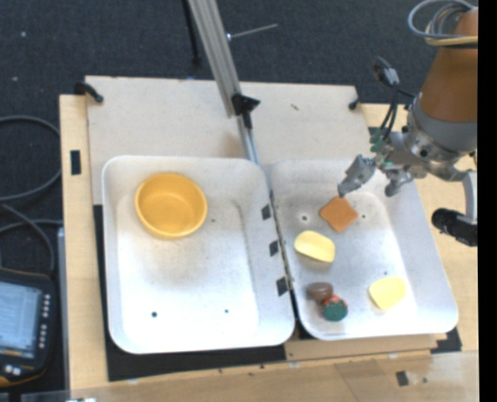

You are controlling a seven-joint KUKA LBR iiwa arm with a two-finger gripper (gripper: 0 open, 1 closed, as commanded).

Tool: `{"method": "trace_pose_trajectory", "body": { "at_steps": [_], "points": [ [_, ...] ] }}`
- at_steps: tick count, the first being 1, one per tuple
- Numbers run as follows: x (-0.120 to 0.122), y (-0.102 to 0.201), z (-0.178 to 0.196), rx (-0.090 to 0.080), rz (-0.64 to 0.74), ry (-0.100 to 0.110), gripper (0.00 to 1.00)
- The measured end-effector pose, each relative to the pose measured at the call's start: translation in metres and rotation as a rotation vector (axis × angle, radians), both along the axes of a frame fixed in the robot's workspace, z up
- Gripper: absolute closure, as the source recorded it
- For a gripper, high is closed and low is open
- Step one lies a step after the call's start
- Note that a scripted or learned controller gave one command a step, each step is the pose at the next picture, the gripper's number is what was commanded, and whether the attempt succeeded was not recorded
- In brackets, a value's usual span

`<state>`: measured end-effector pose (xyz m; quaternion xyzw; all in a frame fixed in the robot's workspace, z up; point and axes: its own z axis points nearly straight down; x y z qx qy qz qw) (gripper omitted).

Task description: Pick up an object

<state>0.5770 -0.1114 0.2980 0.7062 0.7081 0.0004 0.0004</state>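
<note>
Over the upper part of the right bin (416,249), the tool (374,177) hangs with its two fingers spread apart and nothing between them. Just below its left finger lies an orange-brown block (339,214). Lower down sit a pale yellow piece (314,246), another yellow piece (388,293) at lower right, and a brown and green lump (327,300). The left bin (189,308) holds a yellow bowl (171,204) on the surface (173,115).
</note>
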Motion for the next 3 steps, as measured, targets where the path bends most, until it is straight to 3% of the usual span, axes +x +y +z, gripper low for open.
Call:
{"method": "trace_pose_trajectory", "body": {
  "at_steps": [1, 3],
  "points": [
    [0.000, 0.000, 0.000, 0.000, 0.000, -0.001, 0.00],
    [0.010, -0.002, -0.117, -0.001, -0.003, 0.006, 0.00]
  ]
}}
